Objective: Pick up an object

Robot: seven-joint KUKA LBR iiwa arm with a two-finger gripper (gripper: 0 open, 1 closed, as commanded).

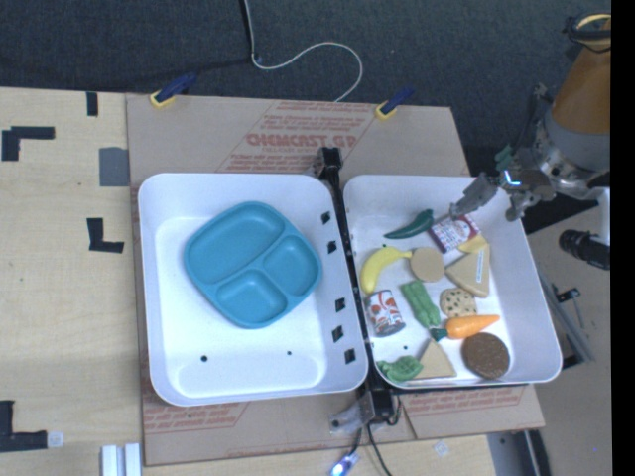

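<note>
The right bin (pixel 536 296) holds several toy foods: a dark green chili (pixel 409 226), a small snack packet (pixel 451 234), a yellow banana (pixel 380 264), a cheese wedge (pixel 474 268), a carrot (pixel 468 325) and a brown round patty (pixel 486 355). My gripper (pixel 488 209) hangs over the bin's far right corner, just above and right of the snack packet. Its two fingers stand apart with nothing between them. The grey arm with its orange band (pixel 585 87) comes in from the right.
A blue divided plate (pixel 253 263) lies in the left bin (pixel 159 296). More toys fill the right bin: a tan disc (pixel 429 264), a green pickle (pixel 421 300), a chip cookie (pixel 456 302), a red-and-white can (pixel 385 312), a sandwich triangle (pixel 435 360) and a leafy green piece (pixel 400 370).
</note>
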